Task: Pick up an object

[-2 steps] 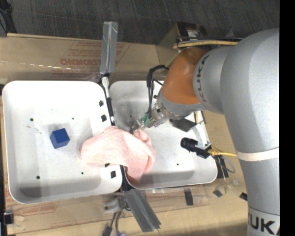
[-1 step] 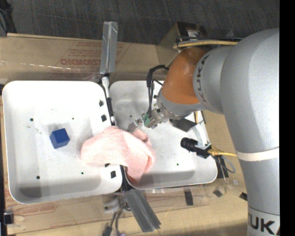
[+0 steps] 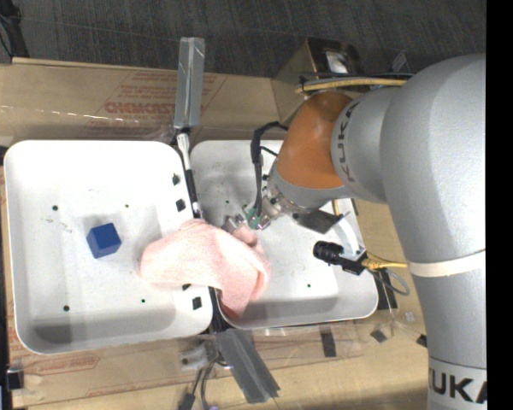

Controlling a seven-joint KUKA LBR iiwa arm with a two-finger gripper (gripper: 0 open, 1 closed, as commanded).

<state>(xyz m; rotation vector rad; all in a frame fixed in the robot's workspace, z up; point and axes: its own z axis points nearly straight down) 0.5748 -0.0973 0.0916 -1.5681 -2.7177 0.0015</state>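
Pink cloth (image 3: 207,265) draped over divider between bins; gripper (image 3: 244,223) at its upper right edge, touching; grip state can't tell

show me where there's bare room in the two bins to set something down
Free: the left white bin, its floor bare around the small blue cube up to the rims. Crowded: the divider, draped by the pink cloth, and the right white bin, where the gripper and grey arm hang.

A single fixed camera looks down at a slant on the left bin (image 3: 34,229) and right bin (image 3: 325,301), fairly near; the arm (image 3: 427,169) enters from the right.
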